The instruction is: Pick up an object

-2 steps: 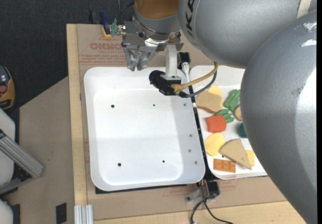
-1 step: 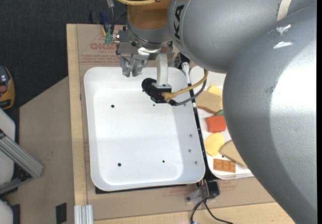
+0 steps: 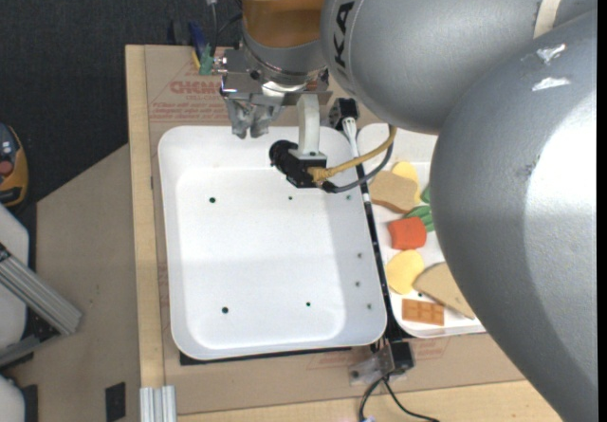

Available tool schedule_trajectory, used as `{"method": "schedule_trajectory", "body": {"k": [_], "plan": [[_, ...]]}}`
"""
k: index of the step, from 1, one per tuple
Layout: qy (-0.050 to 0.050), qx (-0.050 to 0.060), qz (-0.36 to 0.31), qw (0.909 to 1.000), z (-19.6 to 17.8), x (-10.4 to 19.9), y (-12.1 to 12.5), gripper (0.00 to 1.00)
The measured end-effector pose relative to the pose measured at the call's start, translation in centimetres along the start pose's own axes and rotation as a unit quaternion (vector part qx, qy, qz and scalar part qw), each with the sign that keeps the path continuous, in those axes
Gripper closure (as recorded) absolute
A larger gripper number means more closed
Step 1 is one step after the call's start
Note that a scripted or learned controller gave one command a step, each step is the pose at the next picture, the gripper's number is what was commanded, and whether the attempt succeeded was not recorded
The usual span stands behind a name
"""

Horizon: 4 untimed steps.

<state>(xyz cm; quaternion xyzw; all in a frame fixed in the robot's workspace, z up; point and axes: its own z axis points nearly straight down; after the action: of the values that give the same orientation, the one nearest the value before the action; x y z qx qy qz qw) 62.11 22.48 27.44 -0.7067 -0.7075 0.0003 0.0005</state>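
**Arm poised over the left bin's far edge**

Cardboard-topped bench (image 3: pixel 142 221) carries both bins. Left bin (image 3: pixel 266 259) sits bare white. Gripper (image 3: pixel 248 126) hangs at its far rim, fingers close together, nothing between them. Right bin (image 3: pixel 379 140) holds toy food: bread slice (image 3: pixel 394 191), red piece (image 3: pixel 409 233), yellow piece (image 3: pixel 404 269), waffle (image 3: pixel 423 313).

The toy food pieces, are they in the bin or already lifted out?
In the bin: the toy food pieces lie in the right bin, while the pincer hangs above the left bin's far edge.
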Motion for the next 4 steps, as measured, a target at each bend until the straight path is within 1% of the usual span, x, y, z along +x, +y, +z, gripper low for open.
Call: {"method": "schedule_trajectory", "body": {"k": [1,2,3,4], "plan": [[0.0,-0.001,0.0,1.0,-1.0,0.0,0.0,1.0],[-0.001,-0.003,0.003,1.0,-2.5,-10.7,2.5,1.0],[-0.001,-0.001,0.005,1.0,-3.2,-18.9,2.5,1.0],[0.001,-0.004,-0.002,1.0,-7.8,-11.9,4.6,1.0]]}}
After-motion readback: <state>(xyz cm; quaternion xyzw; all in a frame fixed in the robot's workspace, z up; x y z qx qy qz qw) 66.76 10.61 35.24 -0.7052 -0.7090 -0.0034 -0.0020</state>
